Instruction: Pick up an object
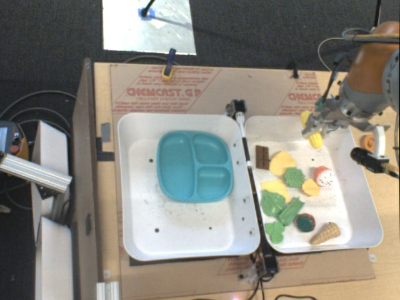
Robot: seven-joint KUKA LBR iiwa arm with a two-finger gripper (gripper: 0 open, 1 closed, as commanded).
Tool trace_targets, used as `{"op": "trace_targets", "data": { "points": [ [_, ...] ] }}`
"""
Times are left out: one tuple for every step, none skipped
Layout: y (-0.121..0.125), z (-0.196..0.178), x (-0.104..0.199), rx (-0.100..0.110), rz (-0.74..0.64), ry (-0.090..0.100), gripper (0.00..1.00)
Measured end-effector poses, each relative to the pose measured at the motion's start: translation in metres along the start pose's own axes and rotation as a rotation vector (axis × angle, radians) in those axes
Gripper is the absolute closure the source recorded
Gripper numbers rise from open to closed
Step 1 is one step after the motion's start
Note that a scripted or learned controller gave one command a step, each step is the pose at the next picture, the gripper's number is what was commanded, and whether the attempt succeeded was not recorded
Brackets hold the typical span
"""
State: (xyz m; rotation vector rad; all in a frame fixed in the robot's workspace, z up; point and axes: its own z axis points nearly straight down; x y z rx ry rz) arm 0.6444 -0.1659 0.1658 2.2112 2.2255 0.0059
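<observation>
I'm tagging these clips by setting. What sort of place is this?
Probably a robotics lab bench set up for grasping trials: two white bins on cardboard, toy food in the right one, a teal plate in the left, and loose cables around.

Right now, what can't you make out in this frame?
- Tool over the right white bin: a yellow piece sits at its tip; too small and blurred to tell whether it is gripped.
- Grey arm with orange band: cut off by the right edge.
- Brown rectangular block by the divider: too small to identify.
- Green toy pieces: overlapping, outlines unclear.
</observation>
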Motion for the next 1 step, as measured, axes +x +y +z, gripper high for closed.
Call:
{"op": "trace_targets", "data": {
  "points": [
    [-0.0191,-0.0294,0.0854,0.003,-0.004,0.003,1.0]
  ]
}}
